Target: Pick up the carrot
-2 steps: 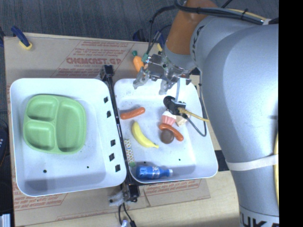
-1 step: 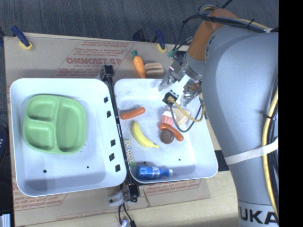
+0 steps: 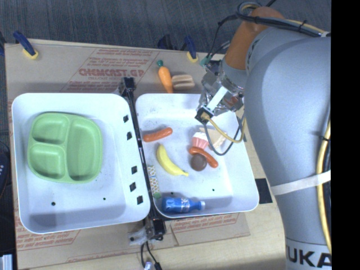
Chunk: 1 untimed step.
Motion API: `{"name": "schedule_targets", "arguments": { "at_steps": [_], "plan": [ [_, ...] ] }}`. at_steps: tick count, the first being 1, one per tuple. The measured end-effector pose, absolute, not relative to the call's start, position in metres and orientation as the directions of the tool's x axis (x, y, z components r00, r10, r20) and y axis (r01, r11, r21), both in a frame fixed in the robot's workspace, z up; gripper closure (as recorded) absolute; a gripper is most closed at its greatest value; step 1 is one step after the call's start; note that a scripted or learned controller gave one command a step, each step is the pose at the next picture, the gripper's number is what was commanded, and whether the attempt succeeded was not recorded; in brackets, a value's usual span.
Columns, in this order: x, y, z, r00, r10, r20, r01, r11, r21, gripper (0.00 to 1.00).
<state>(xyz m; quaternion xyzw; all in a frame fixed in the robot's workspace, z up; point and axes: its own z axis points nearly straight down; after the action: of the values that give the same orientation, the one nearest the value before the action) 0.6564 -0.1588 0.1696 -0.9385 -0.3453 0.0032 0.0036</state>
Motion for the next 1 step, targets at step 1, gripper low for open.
{"name": "schedule_targets", "arguments": {
  "at_steps": [1],
  "plan": [
    [0.6302, -0.2041, 0.296, 0.642, 0.767, -0.001, 0.767, -0.642, -0.001, 1.0]
  ]
}}
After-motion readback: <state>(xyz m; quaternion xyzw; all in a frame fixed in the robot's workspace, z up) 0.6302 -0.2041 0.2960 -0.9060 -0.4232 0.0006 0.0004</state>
